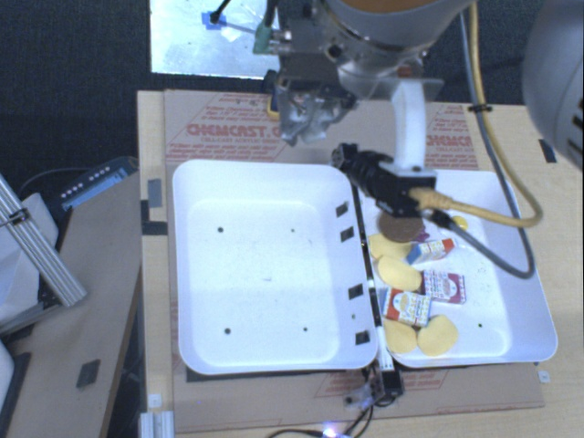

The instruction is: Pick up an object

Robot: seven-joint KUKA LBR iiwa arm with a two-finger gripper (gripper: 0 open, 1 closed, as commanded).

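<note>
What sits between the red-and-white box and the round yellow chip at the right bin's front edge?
In the camera view, nothing: the red-and-white box and the round yellow chip lie nearly touching, with a sliver of white bin floor at most.

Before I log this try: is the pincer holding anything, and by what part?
Cannot be told. The pincer sits behind the left bin, its tip blurred; the items lie in the right bin.

Two white bins [265, 272], four yellow discs [438, 336], two small cartons [408, 307].
</note>
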